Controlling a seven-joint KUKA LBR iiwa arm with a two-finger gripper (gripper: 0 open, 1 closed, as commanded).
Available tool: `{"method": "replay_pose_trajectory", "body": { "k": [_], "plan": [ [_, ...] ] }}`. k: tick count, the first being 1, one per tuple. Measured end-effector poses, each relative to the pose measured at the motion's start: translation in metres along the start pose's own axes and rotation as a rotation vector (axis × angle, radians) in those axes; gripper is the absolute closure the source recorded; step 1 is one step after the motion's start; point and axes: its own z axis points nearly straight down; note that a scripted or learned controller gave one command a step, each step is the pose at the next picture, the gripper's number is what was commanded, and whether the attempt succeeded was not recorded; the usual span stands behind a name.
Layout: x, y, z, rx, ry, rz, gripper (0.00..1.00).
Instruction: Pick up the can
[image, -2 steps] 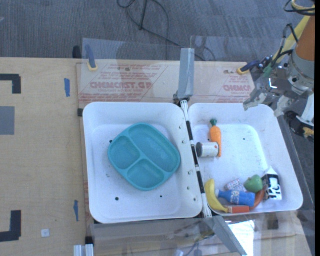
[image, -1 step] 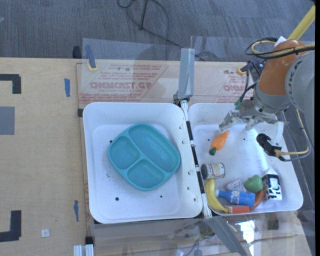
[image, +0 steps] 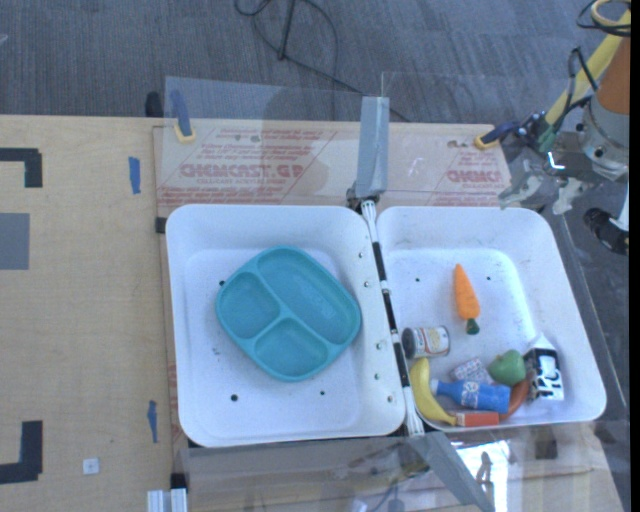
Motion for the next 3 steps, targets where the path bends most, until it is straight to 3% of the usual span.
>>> {"method": "replay_pose_trajectory", "body": {
  "k": [1,2,3],
  "plan": [
    [0.001,0.001,-0.011,-0.004,-0.002,-0.003,1.00],
    [0.001,0.001,-0.011,-0.003,-0.002,-0.003,0.00],
    [0.027,-0.004,0.108,0.005,0.002,-0.113,0.00]
  ]
}}
